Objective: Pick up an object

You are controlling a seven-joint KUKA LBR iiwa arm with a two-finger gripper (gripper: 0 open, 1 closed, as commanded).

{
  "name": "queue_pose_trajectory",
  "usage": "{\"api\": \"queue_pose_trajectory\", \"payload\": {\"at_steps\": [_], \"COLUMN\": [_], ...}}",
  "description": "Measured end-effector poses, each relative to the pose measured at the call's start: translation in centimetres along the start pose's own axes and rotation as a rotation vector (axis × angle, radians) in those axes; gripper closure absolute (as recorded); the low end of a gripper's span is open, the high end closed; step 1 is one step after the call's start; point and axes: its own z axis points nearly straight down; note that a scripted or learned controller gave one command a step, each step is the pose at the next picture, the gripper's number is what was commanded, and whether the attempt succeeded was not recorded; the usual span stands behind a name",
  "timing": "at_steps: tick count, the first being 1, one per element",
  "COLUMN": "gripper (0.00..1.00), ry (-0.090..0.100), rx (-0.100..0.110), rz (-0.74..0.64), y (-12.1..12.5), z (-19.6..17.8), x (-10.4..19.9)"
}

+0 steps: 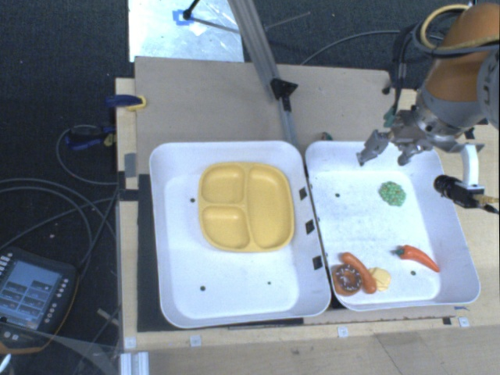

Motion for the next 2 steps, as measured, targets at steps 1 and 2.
{"api": "queue_pose_trajectory", "payload": {"at_steps": [1,2], "gripper": [0.00,0.00], "ry": [0.000,-0.001], "rx": [0.000,0.003], "rz": [0.000,-0.001], "y": [0.0,0.6], "z": [0.0,4.4], "x": [0.0,0.2]}}
